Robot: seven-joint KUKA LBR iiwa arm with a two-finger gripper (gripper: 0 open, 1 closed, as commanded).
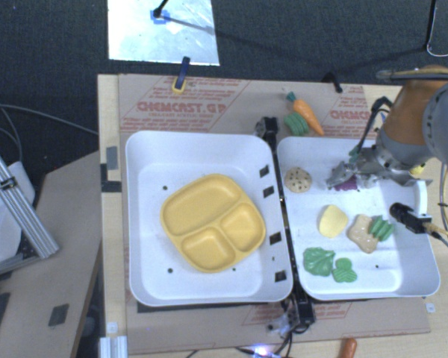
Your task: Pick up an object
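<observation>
You've got a bench (209,99) topped with a pale printed sheet, sitting on dark carpet (45,51). There's a shiny silver sheet (163,21) on the floor at upper left and an aluminium frame (15,200) at the left edge. Left bin (145,170) holds a yellow three-compartment plate (213,222), roughly centred, with white floor showing all round it. Right bin (403,263) holds the candidates: cookie (298,179) near its left wall, yellow piece (332,221) mid-bin, tan piece (363,233) just right of that with a green bit against it, and a leafy green piece (318,260) beside a smaller green piece (344,271) toward the lower edge. Purple piece (349,185) sits in the upper middle, directly under the tool. A toy carrot (306,114) lies outside on the bench, above the right bin's top-left corner. The bins touch along the centre seam, with black clips (269,192) down it. Open floor in the right bin is the lower-right corner and the strip along the top wall. The arm (433,125) comes in from the right edge, orange band (405,114) above the wrist, angled down and left. Gripper (345,174) is low in the right bin at the purple piece, well clear of the walls. Jaw state: can't tell from this angle, and can't confirm a grasp.
</observation>
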